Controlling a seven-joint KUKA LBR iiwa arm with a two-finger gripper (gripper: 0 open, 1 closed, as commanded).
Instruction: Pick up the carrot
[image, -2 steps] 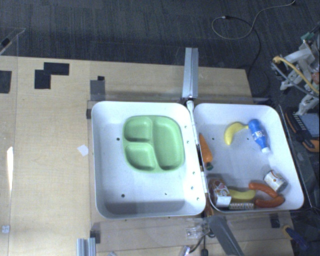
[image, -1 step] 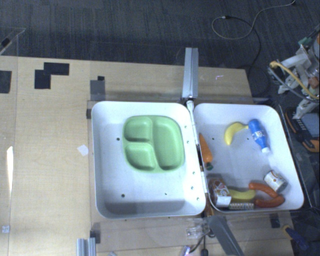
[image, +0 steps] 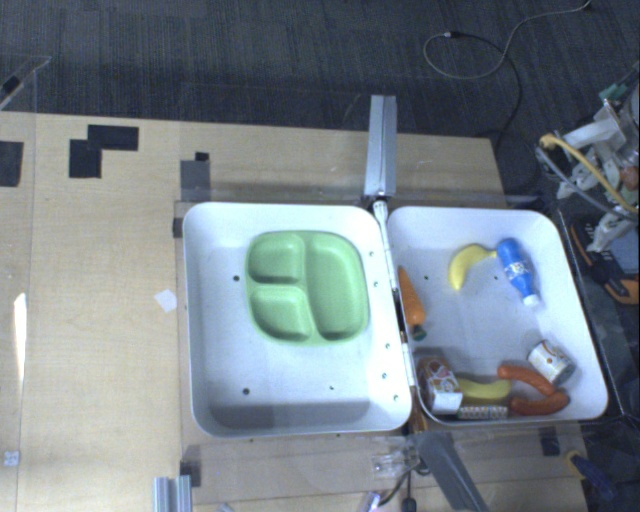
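The carrot (image: 409, 297) is a slim orange root with a green end. It lies along the left wall of the right bin (image: 560, 262), pointing from the far side toward the front. My gripper (image: 603, 172) is at the view's right edge, a pale tangle of parts and yellow cable beyond the right bin's far right corner. It is well away from the carrot, and nothing shows in it.
The right bin also holds a yellow banana piece (image: 467, 263), a blue bottle (image: 517, 268), a small can (image: 551, 361), a red sausage (image: 537, 392), another banana (image: 483, 388) and a small packet (image: 440, 380). A green divided plate (image: 306, 285) sits in the left bin (image: 215, 330).
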